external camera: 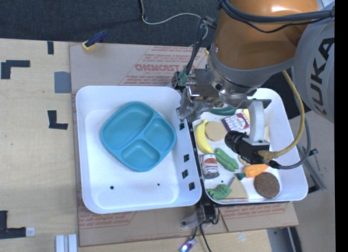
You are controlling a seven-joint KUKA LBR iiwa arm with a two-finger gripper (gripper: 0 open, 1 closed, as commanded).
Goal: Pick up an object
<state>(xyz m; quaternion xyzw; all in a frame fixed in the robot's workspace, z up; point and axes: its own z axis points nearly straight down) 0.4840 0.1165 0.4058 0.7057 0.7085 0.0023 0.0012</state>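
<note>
My gripper (188, 108) hangs over the far left corner of the right bin (288, 131), close to the wall between the two bins. Under and beside it lie several toy foods: a yellow banana (202, 136), a tan round biscuit (215, 131), a red and white packet (235, 121), a green pea pod (226, 159), a small can (210, 165), an orange carrot (255, 170), a brown round cookie (267, 184) and a green leafy piece (219, 192) next to a toast slice (237, 190). Nothing shows between the gripper's parts. The arm hides the bin's far middle.
The left bin (92, 191) holds a blue divided plate (138, 135) lying flat at its middle. Both bins rest on a cardboard sheet (147, 66). A yellow and blue clip (94, 39) lies at the cardboard's far left corner.
</note>
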